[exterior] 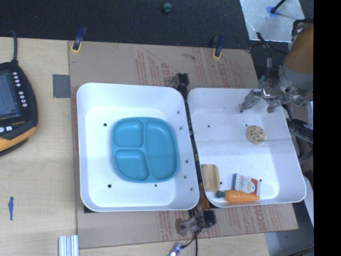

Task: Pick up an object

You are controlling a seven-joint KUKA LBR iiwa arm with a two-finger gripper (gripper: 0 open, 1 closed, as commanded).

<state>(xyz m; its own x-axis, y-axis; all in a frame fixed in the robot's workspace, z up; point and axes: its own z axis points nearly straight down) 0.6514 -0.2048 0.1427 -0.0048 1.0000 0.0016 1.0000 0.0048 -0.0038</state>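
Camera view, small printed box (245,184) beside carrot (241,197), writing unreadable

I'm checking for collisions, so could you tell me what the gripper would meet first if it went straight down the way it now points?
Probably bare floor of the right bin near its far edge. The gripper hangs open with nothing beneath it; the cookie lies nearer the camera, apart. Depth is hard to judge from this slanted view.

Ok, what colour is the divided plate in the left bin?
Light blue all over; the divided plate shows clearly in the camera view, lying flat in the left bin.
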